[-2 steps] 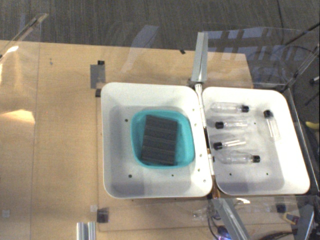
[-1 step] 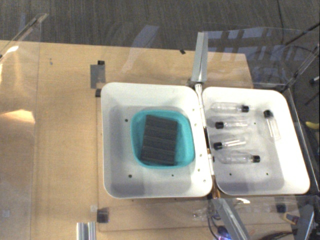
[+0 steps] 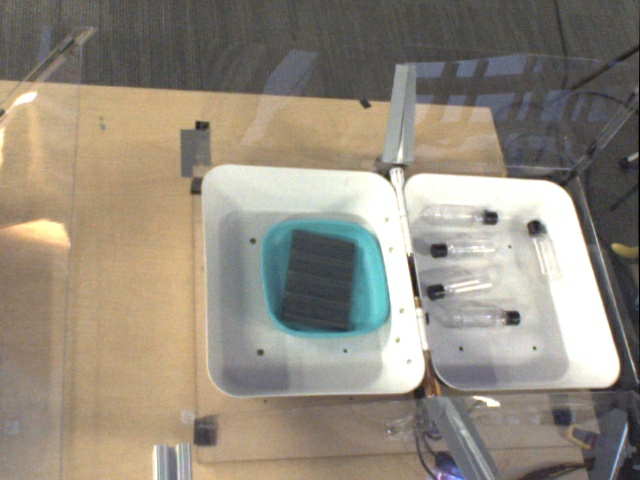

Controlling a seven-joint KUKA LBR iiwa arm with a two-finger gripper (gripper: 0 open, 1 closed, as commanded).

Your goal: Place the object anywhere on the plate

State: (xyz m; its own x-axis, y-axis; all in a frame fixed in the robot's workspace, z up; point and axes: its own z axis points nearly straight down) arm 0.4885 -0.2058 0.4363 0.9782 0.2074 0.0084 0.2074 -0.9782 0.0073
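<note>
From the camera view, a pale wooden tabletop (image 3: 110, 298) carries two shallow white plastic bins that touch along their inner edges. In the left bin (image 3: 215, 268) sits a rounded square teal plate (image 3: 272, 268). A dark grey ribbed rectangular block (image 3: 319, 279) lies flat on the plate, near its middle and wholly within its rim. The right bin (image 3: 590, 298) holds five clear plastic tubes with black caps (image 3: 462, 251), scattered apart from each other and lying on their sides.
</note>
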